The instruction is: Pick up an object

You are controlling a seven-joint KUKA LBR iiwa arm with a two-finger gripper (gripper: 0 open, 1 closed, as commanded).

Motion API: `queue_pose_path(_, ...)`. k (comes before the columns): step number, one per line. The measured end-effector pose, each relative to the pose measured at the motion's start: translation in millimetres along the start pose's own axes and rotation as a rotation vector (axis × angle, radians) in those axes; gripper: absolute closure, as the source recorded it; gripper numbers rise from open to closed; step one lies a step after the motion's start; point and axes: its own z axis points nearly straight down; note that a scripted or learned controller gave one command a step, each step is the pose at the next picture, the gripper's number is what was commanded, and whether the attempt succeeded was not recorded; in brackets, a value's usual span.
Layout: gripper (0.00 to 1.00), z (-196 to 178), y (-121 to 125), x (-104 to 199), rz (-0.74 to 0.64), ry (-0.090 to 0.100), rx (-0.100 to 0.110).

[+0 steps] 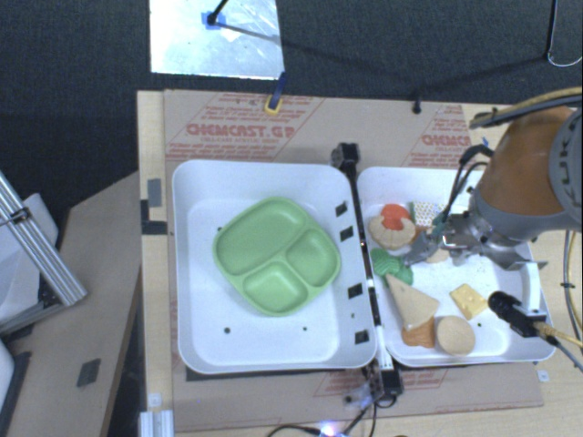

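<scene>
Nearest the camera, a round bread roll (455, 335) lies at 5 o'clock in the right bin (519, 351). At 9 o'clock from it, my gripper (421, 248) hovers beside a tomato-topped bun (392, 227); whether my fingers are parted, I cannot tell.

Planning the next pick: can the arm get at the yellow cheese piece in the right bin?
Probably yes. The cheese piece lies flat and uncovered near the right bin's front, apart from its neighbours, with the end effector hovering close by.
</scene>
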Motion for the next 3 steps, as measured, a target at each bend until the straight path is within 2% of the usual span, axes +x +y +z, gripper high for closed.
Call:
queue_pose_path(1, 0.0, 55.6, 9.5, 2.9, 0.0, 0.0, -0.001)
queue_pose_path(2, 0.0, 82.0, 10.6, 3.5, 0.001, 0.0, -0.005)
queue_pose_path(3, 1.0, 69.4, 12.0, 3.5, 0.001, 0.0, -0.01)
